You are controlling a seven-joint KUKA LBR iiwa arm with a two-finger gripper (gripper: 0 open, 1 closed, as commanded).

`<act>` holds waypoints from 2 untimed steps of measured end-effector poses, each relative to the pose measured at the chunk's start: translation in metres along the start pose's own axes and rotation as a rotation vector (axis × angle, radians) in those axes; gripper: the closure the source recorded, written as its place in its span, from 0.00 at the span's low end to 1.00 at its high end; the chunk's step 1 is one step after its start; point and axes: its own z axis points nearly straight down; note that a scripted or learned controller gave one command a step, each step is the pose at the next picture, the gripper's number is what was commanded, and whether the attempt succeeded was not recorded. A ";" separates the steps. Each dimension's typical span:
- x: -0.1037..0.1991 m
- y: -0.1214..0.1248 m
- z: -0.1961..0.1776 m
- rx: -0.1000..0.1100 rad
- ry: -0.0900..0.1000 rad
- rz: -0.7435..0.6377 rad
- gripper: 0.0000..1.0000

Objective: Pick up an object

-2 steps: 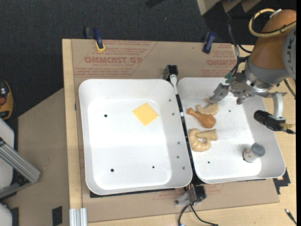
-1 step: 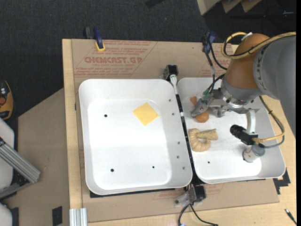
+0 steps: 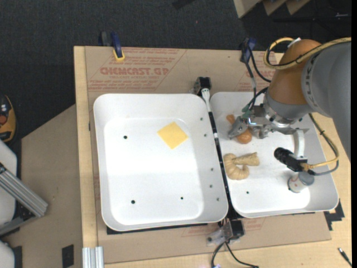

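My gripper [image 3: 243,127] is low over the upper left part of the right bin [image 3: 268,202]. A small orange-brown lump [image 3: 244,138] lies right under its tip, touching or nearly touching it. A second small orange piece [image 3: 230,118] sits just left of the gripper. A tan croissant-shaped pastry [image 3: 240,166] lies on the bin floor below them, apart from the gripper. A flat yellow square [image 3: 172,134] rests in the left bin [image 3: 150,202].
The grey arm with its orange band [image 3: 293,74] reaches in from the upper right over the right bin. A black divider strip [image 3: 215,144] runs between the two bins. The bins stand on a brown board [image 3: 139,66] held by clamps at the back.
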 end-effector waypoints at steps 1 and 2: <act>0.000 0.001 -0.011 -0.002 -0.001 0.000 1.00; 0.063 0.060 -0.153 -0.023 0.000 -0.009 1.00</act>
